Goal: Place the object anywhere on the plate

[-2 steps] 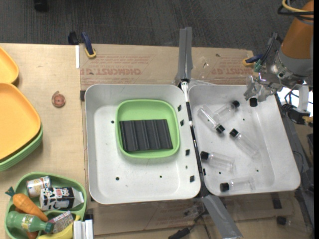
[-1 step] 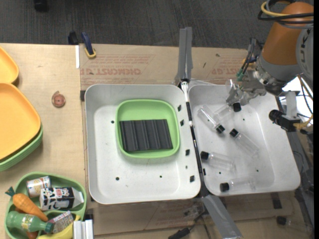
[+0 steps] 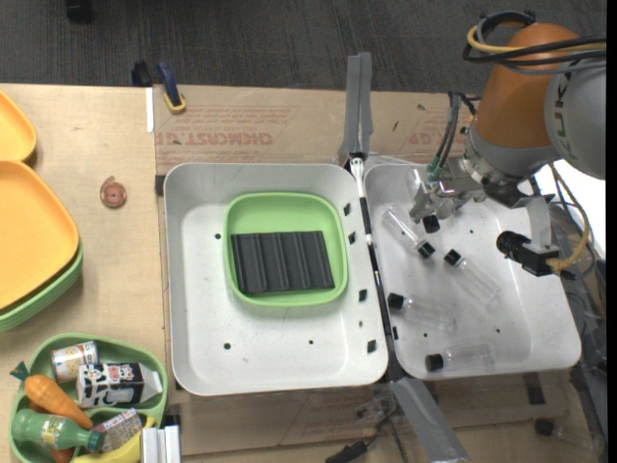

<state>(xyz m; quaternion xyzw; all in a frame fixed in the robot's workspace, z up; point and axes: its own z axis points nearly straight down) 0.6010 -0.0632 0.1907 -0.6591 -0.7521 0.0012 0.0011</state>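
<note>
Grey end effector (image 3: 431, 199) hangs low over the right bin (image 3: 540, 355); finger spread cannot be told.

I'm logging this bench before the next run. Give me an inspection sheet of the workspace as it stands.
Surface: two white bins, left bin and right bin, on a wooden bench.
Job's things: green plate in the left bin, bearing a dark ribbed slab.
Clutter: clear tubes with black caps in the right bin.
Grippers: gripper low over the right bin, fingers hard to read.
Cables: yellow and black cables on the arm.
Surroundings: yellow plates, bowl of toy food, dark carpet.
</note>
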